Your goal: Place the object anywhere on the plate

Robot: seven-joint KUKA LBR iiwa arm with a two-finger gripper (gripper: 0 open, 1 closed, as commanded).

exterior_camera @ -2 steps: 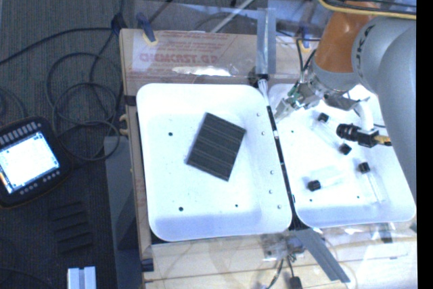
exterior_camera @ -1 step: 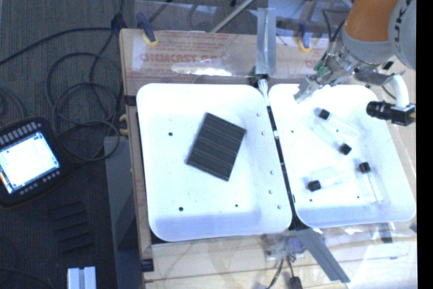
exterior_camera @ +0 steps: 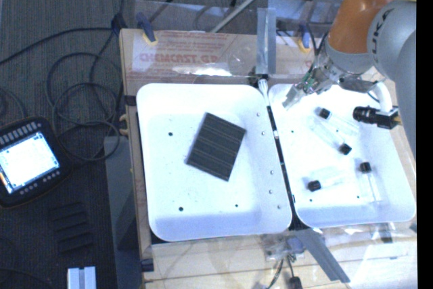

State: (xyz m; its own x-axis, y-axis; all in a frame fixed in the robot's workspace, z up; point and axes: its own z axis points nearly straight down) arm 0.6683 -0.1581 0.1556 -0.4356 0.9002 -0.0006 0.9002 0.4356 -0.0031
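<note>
We cannot tell how the jaws of the gripper [exterior_camera: 292, 99] stand; below them lie clear vials [exterior_camera: 333, 132], left the dark plate [exterior_camera: 216, 146], awaiting a pick.

Grey carpet floor [exterior_camera: 61, 3], black cables [exterior_camera: 74, 88] looping, lit handheld screen [exterior_camera: 27, 160] at left.

Red lettering ran across the clear sheet [exterior_camera: 177, 55] lying on the bench behind the left bin, but it was too blurred to read. Nothing else carried legible text.
</note>
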